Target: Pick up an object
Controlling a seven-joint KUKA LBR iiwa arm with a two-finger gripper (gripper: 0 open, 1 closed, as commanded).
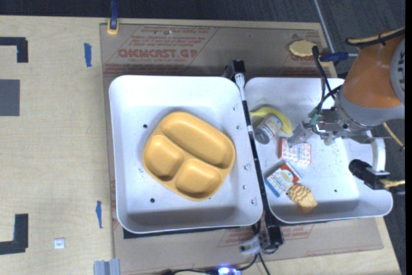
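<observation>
Right bin: this shallow white container holds the loose objects available for picking. A yellow banana lies at its upper left, curved, close to the divider between the bins. Directly below the banana and touching or nearly touching it lies a small metal can, on its side. To the right of the can, a flat red-and-white packet rests on the bin floor. Below that, a blue, white and red packet lies tilted, and a small tan, crumbly-looking item, resembling a biscuit or waffle cone, sits just beside its lower right corner, near the front wall.

The tool sits above the right bin's middle, just right of the banana and above the red-and-white packet. Whether its fingers are spread or pressed together cannot be told from this angle. No object is seen between them.

The arm, grey with an orange band, enters from the right.

Left bin: it holds one large yellow sectioned tray with three compartments, set at a slant in the middle.

Both bins stand side by side on a brown cardboard sheet laid over the light wooden bench.
</observation>
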